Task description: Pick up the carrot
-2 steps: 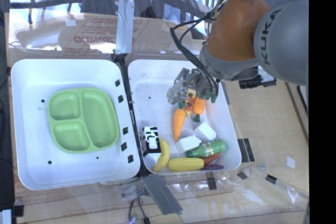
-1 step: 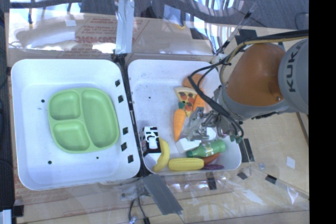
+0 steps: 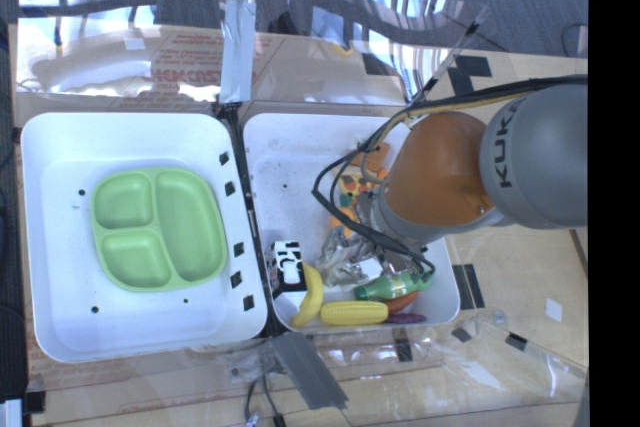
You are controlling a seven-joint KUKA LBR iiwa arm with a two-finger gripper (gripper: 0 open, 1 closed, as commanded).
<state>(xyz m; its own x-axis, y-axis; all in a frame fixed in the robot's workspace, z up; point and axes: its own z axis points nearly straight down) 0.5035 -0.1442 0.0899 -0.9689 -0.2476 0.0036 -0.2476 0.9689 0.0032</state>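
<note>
At the near wall of the right bin (image 3: 262, 215) a corn cob (image 3: 353, 313) and a banana (image 3: 311, 295) are seen, with the carrot (image 3: 400, 299) judged to be the orange piece tucked under a green item (image 3: 385, 288) just beside them. The gripper (image 3: 352, 253) is lowered just behind that cluster; whether it is open cannot be told. The approach should be centred on the carrot so the neighbours are not nudged, and the green divided plate (image 3: 157, 228) in the left bin (image 3: 40, 215) is left alone.

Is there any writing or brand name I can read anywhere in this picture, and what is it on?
"KUKA": on the grey arm, reading sideways.
Reddish print on the cardboard behind the bins: too blurred to read.
Black-and-white card in the right bin: a pattern, no readable words.
</note>
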